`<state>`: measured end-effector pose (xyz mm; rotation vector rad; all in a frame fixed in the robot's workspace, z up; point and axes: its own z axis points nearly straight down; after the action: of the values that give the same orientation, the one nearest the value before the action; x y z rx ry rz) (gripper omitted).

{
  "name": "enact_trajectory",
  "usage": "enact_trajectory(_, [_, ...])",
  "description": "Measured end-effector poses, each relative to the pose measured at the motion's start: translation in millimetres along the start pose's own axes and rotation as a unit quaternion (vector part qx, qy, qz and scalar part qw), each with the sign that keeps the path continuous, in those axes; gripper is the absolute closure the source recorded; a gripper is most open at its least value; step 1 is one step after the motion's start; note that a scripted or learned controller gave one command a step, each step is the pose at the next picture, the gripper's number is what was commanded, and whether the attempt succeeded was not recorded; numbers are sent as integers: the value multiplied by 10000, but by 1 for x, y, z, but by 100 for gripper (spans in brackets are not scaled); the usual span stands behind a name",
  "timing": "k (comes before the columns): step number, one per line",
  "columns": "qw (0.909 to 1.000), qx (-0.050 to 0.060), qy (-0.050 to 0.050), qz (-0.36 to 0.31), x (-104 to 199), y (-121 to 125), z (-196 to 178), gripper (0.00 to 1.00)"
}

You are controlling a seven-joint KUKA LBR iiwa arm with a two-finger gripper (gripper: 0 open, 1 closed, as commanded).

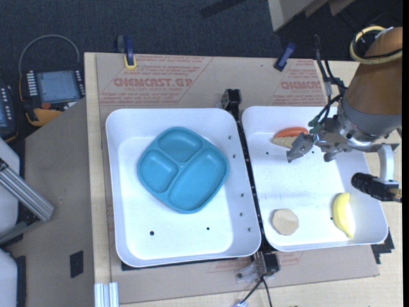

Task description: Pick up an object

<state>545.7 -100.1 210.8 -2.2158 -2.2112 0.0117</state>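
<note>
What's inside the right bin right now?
The right bin holds a banana, a tan round piece and an orange-red item; the hand covers that item's right end.

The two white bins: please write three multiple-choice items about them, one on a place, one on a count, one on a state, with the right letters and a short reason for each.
1. Where does the blue divided plate lie?
A. in the left bin
B. in the right bin
C. on the cardboard outside the bins

2. How many loose things lie in the right bin?
A. one
B. three
C. five

3. How does the gripper stand to the banana?
A. it clamps the banana
B. it is apart from it, near the orange piece
C. it presses the banana onto the plate

Answers: 1 A, the plate sits inside the left bin's walls. 2 B, the orange piece, the round tan piece and the banana. 3 B, the banana lies alone at the bin's near right corner.
</note>
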Motion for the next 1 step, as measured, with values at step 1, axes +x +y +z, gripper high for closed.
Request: enact_trajectory(1, [10000,-55,-8,-12,0,2,-5,0])
